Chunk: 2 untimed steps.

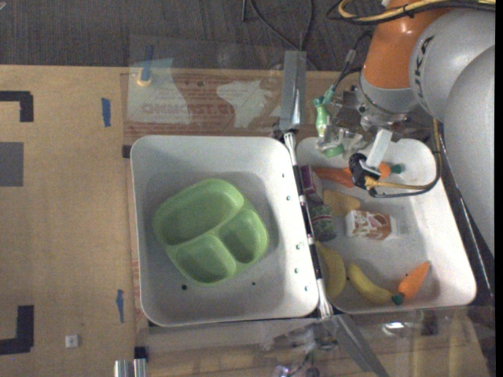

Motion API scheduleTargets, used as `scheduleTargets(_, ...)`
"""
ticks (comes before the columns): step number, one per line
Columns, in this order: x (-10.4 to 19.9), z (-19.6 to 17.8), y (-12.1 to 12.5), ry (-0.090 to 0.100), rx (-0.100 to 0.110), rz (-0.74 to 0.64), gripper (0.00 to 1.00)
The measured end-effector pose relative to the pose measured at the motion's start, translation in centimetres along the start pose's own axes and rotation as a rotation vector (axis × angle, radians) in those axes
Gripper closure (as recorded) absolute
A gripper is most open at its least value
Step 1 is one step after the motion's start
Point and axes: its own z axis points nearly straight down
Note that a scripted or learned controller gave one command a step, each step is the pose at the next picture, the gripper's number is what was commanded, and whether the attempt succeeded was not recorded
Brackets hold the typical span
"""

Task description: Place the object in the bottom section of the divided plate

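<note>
The green divided plate (208, 230) lies in the left white bin (157, 163), with one large section at its upper left and two smaller ones at its right and bottom. My gripper (339, 141) hangs over the top left corner of the right bin (452, 234), under the orange wrist band. Just below it lies an orange carrot (338, 177). Nothing shows between the fingers.
The right bin also holds a small carton (369, 225), a dark can (321, 218) against the left wall, two bananas (369, 283) and a second carrot (414, 280) near the front. A metal divider rail (306, 234) separates the bins. Cables loop beside the wrist.
</note>
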Motion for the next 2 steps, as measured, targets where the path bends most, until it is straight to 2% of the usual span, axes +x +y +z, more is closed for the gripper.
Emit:
scheduleTargets(1, 3.6, 0.0, -4.8, 0.001, 0.002, -0.204, 1.0)
scheduleTargets(2, 10.8, -4.8, -7.4, 0.0, -0.001, -0.126, 1.0)
